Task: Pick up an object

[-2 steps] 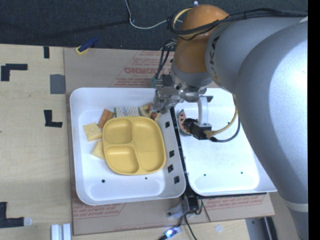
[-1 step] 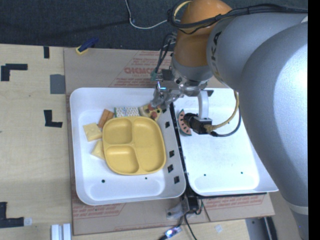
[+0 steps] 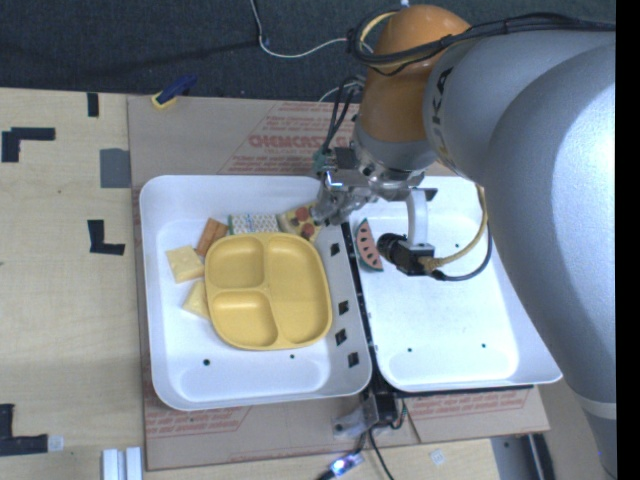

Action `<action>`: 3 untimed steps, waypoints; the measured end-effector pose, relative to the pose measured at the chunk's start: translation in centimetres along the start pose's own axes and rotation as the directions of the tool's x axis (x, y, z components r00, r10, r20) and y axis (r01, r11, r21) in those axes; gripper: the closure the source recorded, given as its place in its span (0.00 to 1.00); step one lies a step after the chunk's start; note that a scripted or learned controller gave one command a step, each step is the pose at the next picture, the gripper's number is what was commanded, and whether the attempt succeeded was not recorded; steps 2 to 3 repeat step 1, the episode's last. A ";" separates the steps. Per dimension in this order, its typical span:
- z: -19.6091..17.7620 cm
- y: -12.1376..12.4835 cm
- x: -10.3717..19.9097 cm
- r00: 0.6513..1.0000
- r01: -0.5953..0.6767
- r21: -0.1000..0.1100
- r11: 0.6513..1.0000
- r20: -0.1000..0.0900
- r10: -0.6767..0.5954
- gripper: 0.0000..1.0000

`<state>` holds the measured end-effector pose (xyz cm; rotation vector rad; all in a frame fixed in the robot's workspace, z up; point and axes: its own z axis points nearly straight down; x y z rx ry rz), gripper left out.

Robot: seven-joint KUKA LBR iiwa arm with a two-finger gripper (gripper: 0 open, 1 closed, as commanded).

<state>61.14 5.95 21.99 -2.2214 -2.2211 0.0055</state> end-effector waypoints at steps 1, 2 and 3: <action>-1.4 -0.3 1.3 1.000 0.003 -0.001 1.000 -0.003 -0.003 1.00; -1.4 -0.3 1.3 1.000 0.003 -0.001 1.000 -0.003 -0.003 1.00; -1.4 -0.3 1.3 1.000 0.003 -0.001 1.000 -0.003 -0.003 1.00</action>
